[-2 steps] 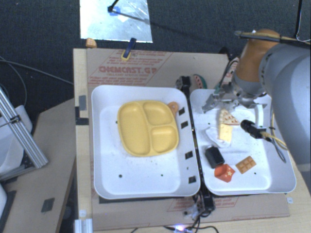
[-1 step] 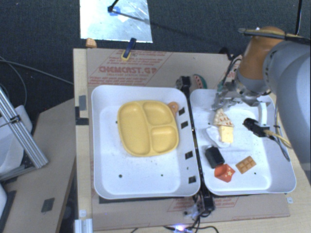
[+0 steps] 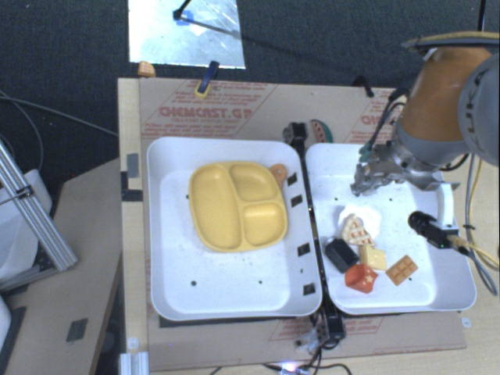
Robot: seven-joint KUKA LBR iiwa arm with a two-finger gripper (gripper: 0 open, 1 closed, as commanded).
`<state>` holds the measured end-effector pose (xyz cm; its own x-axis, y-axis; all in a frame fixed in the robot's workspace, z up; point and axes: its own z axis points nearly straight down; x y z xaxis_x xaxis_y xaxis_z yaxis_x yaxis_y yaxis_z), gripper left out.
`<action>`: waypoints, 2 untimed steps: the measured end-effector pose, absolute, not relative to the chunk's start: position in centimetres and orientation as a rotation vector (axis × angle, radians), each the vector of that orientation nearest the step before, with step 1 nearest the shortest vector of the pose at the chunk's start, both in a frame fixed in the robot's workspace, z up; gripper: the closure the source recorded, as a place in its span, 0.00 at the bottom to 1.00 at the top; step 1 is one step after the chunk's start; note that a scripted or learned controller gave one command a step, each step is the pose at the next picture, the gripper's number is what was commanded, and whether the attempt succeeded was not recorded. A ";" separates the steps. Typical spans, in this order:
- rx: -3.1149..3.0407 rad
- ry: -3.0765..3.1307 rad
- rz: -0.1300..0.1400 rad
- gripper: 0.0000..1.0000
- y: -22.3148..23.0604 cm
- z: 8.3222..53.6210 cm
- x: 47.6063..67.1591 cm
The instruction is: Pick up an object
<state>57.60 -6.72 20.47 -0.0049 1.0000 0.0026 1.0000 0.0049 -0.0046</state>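
Note:
The right bin (image 3: pixel 453 287) holds a small cluster of toy food. In it are a white piece (image 3: pixel 366 219), a waffle-patterned wedge (image 3: pixel 356 232), a black block (image 3: pixel 341 254), a red piece (image 3: pixel 361 279), a pale yellow cube (image 3: pixel 375 258) and a brown cracker (image 3: pixel 401 269). My gripper (image 3: pixel 364 181) hangs over the upper part of the right bin, above and a little behind the cluster. It touches none of the pieces and holds nothing that I can see.
The left bin (image 3: pixel 168 287) carries a yellow divided plate (image 3: pixel 237 205) with a small orange piece (image 3: pixel 279 172) at its upper right corner. A black fitting (image 3: pixel 426 227) on cables juts over the right bin's right side. The divider (image 3: pixel 309 233) between the bins has black clips.

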 end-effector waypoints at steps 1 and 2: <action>-2.221 -2.216 0.005 1.00 -9.7 13.8 54.1; -2.220 -2.229 -0.004 1.00 -9.0 10.5 51.3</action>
